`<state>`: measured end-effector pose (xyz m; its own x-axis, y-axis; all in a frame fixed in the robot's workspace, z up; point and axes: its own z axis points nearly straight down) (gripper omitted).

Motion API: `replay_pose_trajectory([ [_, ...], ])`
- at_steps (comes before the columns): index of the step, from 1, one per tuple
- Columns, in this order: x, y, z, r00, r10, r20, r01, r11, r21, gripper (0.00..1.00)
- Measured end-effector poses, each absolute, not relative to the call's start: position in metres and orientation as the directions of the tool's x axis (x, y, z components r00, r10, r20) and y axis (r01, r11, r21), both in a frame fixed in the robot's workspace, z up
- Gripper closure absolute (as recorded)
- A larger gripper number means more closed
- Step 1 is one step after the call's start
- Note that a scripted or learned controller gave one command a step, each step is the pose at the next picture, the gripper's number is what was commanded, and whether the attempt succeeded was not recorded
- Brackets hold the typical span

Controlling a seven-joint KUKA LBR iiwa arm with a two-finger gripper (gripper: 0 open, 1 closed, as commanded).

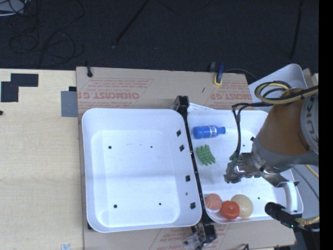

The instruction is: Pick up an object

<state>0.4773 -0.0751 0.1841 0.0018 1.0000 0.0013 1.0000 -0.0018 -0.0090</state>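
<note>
Lying loose in the right bin [244,117] are all the candidates for a pick: a blue bottle [208,132] on its side near the far end, a green toy [206,154] just below it close to the divider, and at the near end a tight cluster of a pink piece [213,201], a red ball [230,209] and a pale ball [243,204] that touch or nearly touch one another. None of them is lifted; each rests on the bin floor. The claw [233,173] hangs over the bare middle of that bin, between the green toy and the near cluster and apart from both, and nothing can be seen between its fingers. Whether those fingers are spread or closed I cannot tell, since the dark metal blurs together from above. Its place over open floor suggests, as a judgement, that no grasp is set up yet and the arm [283,134] must shift toward one item. The bottle and green toy lie alone, so they likely offer cleaner approaches than the crowded trio, where neighbours could be nudged against the wall. The left bin [93,139] sits alongside, sharing the black divider [190,160], and both rest on cardboard [130,90] spread on the tabletop [36,165].
</note>
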Motion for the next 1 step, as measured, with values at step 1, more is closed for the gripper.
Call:
replay_pose_trajectory([
  [1,0.4782,-0.0748,0.1868,0.001,1.0,0.001,1.0,-0.001,-0.004,0.0],
])
